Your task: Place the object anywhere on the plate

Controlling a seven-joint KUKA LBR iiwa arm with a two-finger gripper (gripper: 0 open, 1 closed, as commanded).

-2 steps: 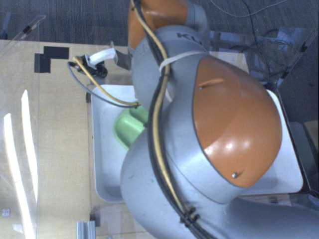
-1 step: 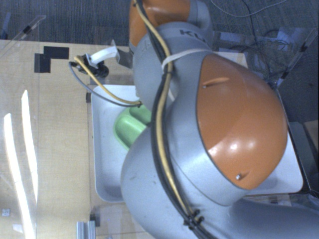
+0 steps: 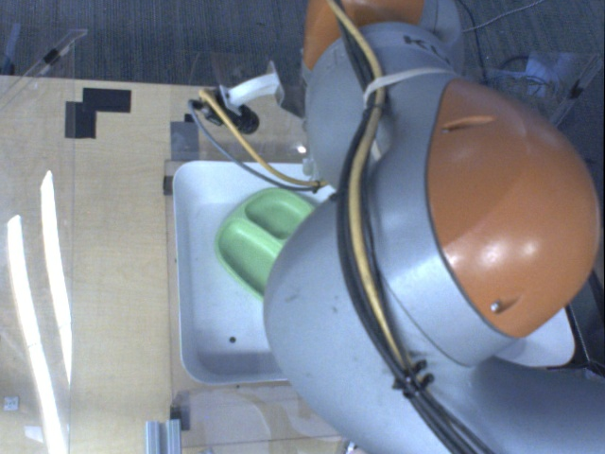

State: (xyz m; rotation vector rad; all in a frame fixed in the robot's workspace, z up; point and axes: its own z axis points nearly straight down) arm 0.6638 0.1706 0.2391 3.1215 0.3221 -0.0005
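My arm [image 3: 378, 348] takes up most of the view. Its grey casing sweeps from the bottom middle up toward the top, and a rounded orange cap [image 3: 501, 225] bulges at the right. A bundle of dark and yellow cables [image 3: 364, 206] runs along the grey shell.

Left of me lies the pale wooden surface [image 3: 104, 253], with bright streaks of reflected light on it. Beyond its far edge is dark grey floor [image 3: 142, 8].

The white bin [image 3: 203, 348] sits on the surface just beside my arm. Its left wall and near corner are in plain sight, and the rest passes under me.

The green plate [image 3: 255, 239] rests on the floor of this bin, toward the far side. I can see two shallow compartments with a raised ridge between them. Its right part is hidden beneath my casing.

I cannot make out any object for the plate, and nothing lies on the part of the plate that shows. I also cannot tell whether my fingers are open or closed.

A black L-shaped mark [image 3: 95, 110] lies flat on the surface near its far edge, well apart from the bin. On the bin floor, nearer than the plate, there is one tiny dark speck [image 3: 232, 339], too small to identify.
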